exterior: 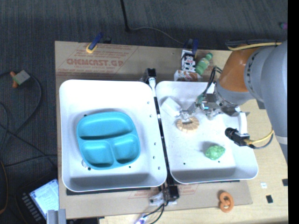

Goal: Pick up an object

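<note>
Camera view, looking down at a slant on a brown worktop (84, 62) bearing two white bins side by side. Left bin (70, 94): holds a blue divided tray (108, 138) with three compartments, lying flat near the middle. Right bin (243, 164): holds a tan ring-shaped object (187, 124) near the centre, a crumpled white item (169, 107) up and to its left, and a green lump (215, 151) lower right, well apart from the ring. Grey arm (275, 78) with orange band (232, 71) reaching in from the right over the right bin. End effector (190, 111) low, just above the tan ring, maybe touching its top edge; cannot tell whether spread or pressed together, nothing seen pinched. Small orange ring (226, 200) on the worktop below the right bin.
</note>
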Tool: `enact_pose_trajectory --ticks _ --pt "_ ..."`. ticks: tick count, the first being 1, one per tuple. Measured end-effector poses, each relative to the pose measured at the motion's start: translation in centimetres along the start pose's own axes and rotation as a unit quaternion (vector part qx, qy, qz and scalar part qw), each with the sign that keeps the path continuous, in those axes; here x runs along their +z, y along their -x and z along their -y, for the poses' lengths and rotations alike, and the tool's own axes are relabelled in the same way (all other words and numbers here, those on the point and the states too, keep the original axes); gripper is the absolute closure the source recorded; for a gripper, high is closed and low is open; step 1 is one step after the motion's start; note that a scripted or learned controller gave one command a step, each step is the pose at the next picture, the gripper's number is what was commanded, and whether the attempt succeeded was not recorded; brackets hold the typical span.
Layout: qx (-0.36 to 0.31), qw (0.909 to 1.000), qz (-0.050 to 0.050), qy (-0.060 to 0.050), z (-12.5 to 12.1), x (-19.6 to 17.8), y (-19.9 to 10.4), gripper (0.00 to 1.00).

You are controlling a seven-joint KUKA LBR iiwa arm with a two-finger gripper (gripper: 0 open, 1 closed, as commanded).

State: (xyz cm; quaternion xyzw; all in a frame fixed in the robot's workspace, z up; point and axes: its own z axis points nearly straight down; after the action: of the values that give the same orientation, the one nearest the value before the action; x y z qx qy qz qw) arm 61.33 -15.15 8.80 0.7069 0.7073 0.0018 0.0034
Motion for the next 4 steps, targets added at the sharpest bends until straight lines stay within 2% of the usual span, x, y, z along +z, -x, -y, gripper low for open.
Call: enact_pose_trajectory --ticks 1,2,3,4 --pt "0.000 1.0000 0.002 0.001 0.0 -1.0 0.1 1.00" --pt "0.000 1.0000 0.000 -0.003 -5.6 -8.2 -0.1 1.00" --pt "0.000 1.0000 0.000 -0.004 -5.6 -8.2 -0.1 0.00" --pt "-0.001 1.0000 0.002 0.004 -5.0 -2.1 4.0 0.00"
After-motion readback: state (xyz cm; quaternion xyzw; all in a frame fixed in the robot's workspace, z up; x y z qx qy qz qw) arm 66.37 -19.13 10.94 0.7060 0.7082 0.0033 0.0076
